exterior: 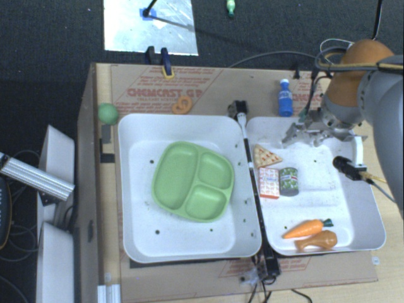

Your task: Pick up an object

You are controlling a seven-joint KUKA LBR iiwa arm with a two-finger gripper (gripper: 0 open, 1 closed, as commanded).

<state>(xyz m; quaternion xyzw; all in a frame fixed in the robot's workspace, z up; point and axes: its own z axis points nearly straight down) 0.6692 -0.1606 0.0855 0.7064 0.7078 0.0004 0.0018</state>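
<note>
My gripper [305, 136] hangs over the back of the right bin [356, 210], with the grey arm and its orange band rising to the right. Its fingers stand spread and open, with nothing between them. Just in front and to the left of it lies a toy pizza slice [266, 154]. Further forward are a red and white box [269, 183] and a small green can [289, 182], side by side. An orange carrot [305, 228] and a tan gourd-shaped piece [317, 240] lie near the bin's front wall.
The left bin [140, 145] holds a green divided plate [192, 180]. On the bench behind the bins stand a blue bottle [285, 98], an orange pretzel shape [182, 105] and a green ball [108, 113]. A black divider strip runs between the bins.
</note>
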